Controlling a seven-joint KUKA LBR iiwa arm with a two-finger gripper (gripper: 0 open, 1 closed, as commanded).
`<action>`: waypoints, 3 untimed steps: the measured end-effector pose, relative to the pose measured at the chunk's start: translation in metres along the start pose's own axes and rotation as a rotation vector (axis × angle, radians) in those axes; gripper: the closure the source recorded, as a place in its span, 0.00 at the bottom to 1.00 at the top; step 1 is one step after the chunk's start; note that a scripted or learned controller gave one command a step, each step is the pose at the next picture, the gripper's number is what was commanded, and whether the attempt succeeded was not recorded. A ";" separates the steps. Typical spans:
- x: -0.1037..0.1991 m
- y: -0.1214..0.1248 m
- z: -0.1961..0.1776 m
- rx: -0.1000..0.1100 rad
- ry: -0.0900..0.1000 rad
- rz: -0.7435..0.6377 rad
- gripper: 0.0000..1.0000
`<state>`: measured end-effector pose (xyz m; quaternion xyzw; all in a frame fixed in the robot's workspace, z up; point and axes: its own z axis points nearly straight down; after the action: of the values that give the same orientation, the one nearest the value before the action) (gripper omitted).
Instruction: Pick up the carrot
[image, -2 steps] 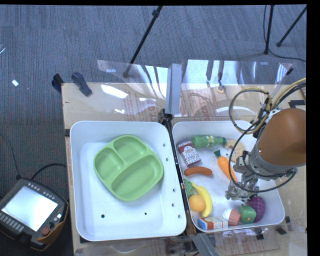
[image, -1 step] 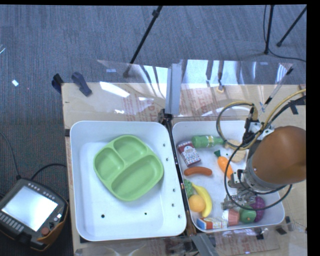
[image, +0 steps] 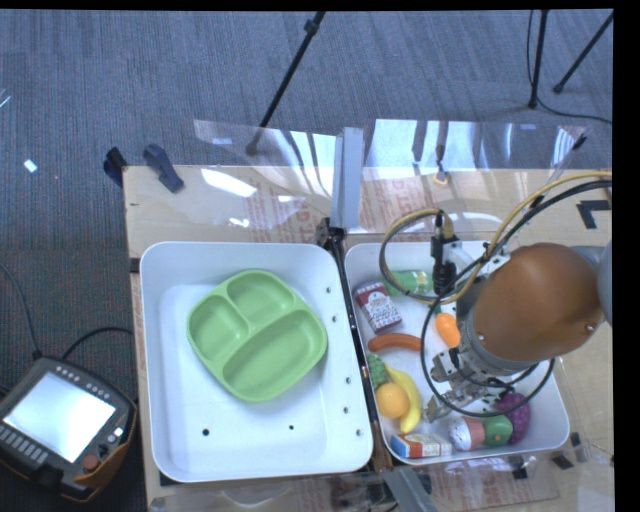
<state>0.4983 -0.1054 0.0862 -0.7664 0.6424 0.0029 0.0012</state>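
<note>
The carrot (image: 446, 328) is a short orange piece in the right bin (image: 556, 424), just right of the sausage (image: 395, 342). Its right side is hidden behind the arm's wrist. The wrist, with its orange band (image: 535, 300), hangs over the middle of the right bin. My gripper (image: 450, 388) points down just below the carrot, between the banana (image: 407, 392) and a purple item (image: 517, 407). Nothing can be seen held in it.
The right bin also holds a red packet (image: 378, 306), a green bottle (image: 410, 282), an orange fruit (image: 391, 401), a small carton (image: 420, 445) and a red-and-green toy (image: 482, 432). A green divided plate (image: 258, 335) lies in the left bin (image: 170, 400). Cables loop above the wrist.
</note>
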 end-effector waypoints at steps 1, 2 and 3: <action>0.044 0.024 -0.002 0.009 0.003 -0.343 1.00; 0.037 -0.016 -0.114 0.004 0.003 -0.523 1.00; 0.037 -0.014 -0.120 0.000 -0.009 -0.514 1.00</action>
<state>0.5190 -0.1395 0.2056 -0.9045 0.4264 0.0062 0.0046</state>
